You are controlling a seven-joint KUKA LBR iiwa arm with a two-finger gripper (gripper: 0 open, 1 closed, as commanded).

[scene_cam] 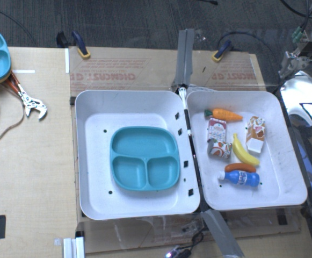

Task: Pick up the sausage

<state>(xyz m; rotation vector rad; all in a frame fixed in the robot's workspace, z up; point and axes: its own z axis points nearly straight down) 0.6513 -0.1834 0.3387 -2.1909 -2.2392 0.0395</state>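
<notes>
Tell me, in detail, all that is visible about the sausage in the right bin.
The sausage is a small, smooth, orange-red toy piece, plastic by its look, with rounded ends. It lies flat and nearly level across the view, in the lower middle of the right bin. Its lower edge lies right against the blue bottle, which lies just below it. The lower tip of the banana ends close above its right end; contact there cannot be told. Nothing grips it.

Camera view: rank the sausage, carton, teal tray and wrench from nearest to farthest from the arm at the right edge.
From the arm:
1. Carton, right bin, right side.
2. Sausage, right bin, toward the front.
3. Teal tray, left bin.
4. Wrench, on the bench, far left.
</notes>
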